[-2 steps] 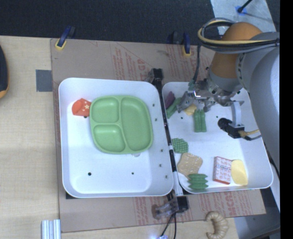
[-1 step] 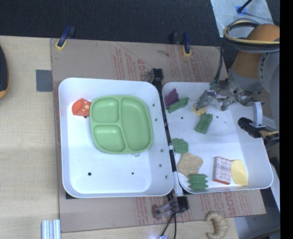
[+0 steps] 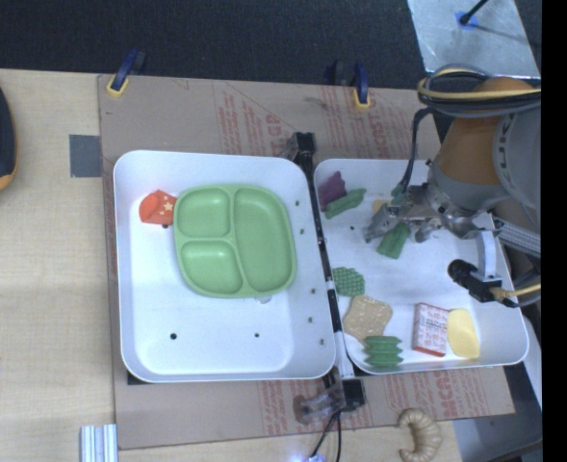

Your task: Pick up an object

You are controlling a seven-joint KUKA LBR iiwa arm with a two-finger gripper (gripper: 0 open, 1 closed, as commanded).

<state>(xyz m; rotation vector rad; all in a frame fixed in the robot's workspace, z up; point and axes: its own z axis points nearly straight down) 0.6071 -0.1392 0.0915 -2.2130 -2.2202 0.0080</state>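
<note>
In the right white bin (image 3: 514,354), the two-finger gripper (image 3: 399,225) sits low at the far end, jaws spread either side of one dark green oblong piece (image 3: 394,243). Around it lie one purple piece (image 3: 333,190), one green waffle (image 3: 348,281), one tan cracker (image 3: 367,317), one red packet (image 3: 429,329) and one yellow block (image 3: 463,334). The left white bin (image 3: 167,345) holds one green three-compartment plastic plate (image 3: 235,239) with one red piece (image 3: 157,207) at its left edge.

Under my fingertips lies a small green block (image 3: 393,243), dark green, oblong and tilted, its upper end touching my gripper (image 3: 399,221) in the right bin (image 3: 514,349). It rests flat on the bin floor, toward the bin's far side, right of the purple and green pieces near the bin's far left corner.
</note>
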